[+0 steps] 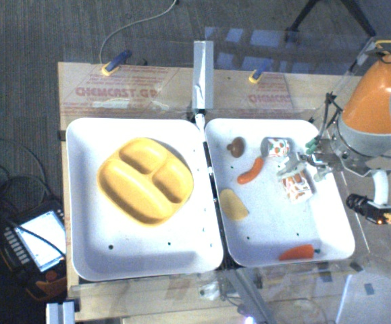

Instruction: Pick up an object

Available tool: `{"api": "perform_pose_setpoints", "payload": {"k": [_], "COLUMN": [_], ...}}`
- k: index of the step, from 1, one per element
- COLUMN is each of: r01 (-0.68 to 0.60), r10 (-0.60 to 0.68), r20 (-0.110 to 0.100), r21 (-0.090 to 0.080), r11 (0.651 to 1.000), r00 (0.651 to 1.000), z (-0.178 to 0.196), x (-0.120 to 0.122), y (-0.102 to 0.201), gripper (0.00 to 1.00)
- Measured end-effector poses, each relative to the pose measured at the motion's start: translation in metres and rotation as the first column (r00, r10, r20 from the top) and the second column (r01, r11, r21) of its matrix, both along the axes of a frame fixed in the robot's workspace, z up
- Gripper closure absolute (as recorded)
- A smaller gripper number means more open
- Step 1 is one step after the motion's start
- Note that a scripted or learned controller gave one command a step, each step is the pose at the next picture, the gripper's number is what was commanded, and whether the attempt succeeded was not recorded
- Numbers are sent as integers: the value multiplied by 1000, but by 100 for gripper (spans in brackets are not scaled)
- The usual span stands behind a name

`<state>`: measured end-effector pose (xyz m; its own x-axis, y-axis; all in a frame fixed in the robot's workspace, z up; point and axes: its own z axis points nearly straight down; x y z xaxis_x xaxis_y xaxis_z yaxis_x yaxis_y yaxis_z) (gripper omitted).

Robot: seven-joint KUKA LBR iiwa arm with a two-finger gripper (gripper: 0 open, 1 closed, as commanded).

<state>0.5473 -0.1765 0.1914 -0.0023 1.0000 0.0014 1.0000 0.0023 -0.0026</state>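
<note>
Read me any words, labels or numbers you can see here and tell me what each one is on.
"CHEMCAST GP", faded red print on the clear sheet behind the left bin.
Similar red print on the clear sheet behind the right bin: too blurred to read.
Printed packet in the right bin: too small to read.

Robot lab: clamped bench [73, 90], carpet [40, 19], cable [141, 19].

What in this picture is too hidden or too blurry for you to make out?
- Gripper, camera view: small and blurred against the packet beside it, so its grasp cannot be judged.
- Packet's label: too blurred to read.
- Arm: cut off by the right edge.
- Small brown object in the right bin: too small to identify.
</note>
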Motion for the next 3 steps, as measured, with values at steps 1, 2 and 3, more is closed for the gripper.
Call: {"api": "perform_pose_setpoints", "payload": {"k": [1,2,3], "r01": [0,0,-1], "r10": [0,0,1], "r20": [3,3,2], "r21": [-1,0,-2], "r11": [1000,1000,1000], "r00": [1000,1000,1000], "z": [-98,-88,5], "x": [6,6,-1], "y": [-26,-25,14], "gripper": [0,100,100]}}
